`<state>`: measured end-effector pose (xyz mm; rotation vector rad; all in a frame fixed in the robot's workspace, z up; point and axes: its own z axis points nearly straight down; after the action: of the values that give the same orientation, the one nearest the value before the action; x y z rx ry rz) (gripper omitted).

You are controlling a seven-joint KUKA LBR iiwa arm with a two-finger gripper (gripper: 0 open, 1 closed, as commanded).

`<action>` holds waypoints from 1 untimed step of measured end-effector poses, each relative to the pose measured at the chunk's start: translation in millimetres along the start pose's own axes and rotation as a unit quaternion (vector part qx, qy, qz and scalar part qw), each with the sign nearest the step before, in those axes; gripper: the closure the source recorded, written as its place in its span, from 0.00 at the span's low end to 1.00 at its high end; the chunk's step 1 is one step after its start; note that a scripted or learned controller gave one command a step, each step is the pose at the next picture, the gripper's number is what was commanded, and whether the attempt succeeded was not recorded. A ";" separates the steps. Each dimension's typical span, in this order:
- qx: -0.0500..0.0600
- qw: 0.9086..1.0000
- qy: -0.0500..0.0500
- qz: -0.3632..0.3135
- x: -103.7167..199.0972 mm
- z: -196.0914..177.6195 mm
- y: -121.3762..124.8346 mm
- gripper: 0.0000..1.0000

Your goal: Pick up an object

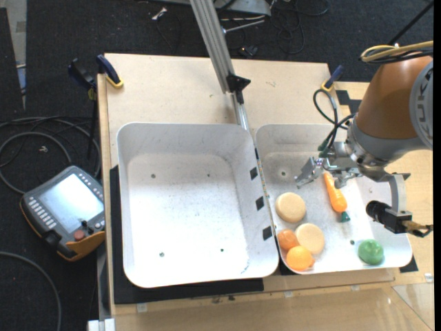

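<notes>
Camera view: wrist hides pincer [324,171] fingers, near the carrot [335,195].

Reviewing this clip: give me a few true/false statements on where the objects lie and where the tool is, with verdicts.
1. All the loose objects lie in the right bin. True.
2. The carrot lies in the left bin. False: it lies in the right bin, beside the tool.
3. The green ball sits near the right bin's front right corner. True.
4. The tool holds the pale round disc. False: the disc lies on the bin floor, apart from the tool.
</notes>
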<state>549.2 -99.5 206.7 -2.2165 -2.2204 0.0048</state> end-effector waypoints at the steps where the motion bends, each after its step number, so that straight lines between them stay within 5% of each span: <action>1: -0.002 1.000 0.000 0.001 -0.3 -2.5 0.9 0.00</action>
<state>550.1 -99.8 209.1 -2.2213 -2.2208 0.0004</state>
